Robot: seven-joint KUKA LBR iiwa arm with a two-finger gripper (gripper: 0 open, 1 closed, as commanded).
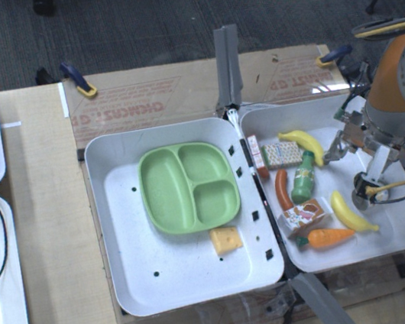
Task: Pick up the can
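The can [282,153] looks like the pale, speckled cylinder lying on its side near the back of the right bin [402,238]. A yellow banana [304,143] curves around its right end. My gripper [338,149] hangs over the right bin's back right part, roughly a banana's length to the right of the can and apart from it. Nothing shows between its tips. The grey arm with its orange band [390,81] comes in from the right.
Around the can lie a green bottle [302,178], a red sausage [283,190], a red-and-white packet [305,215], a carrot [329,237] and a second banana [351,212]. The left bin [131,286] holds a green divided plate [189,187] and a yellow block [226,239].
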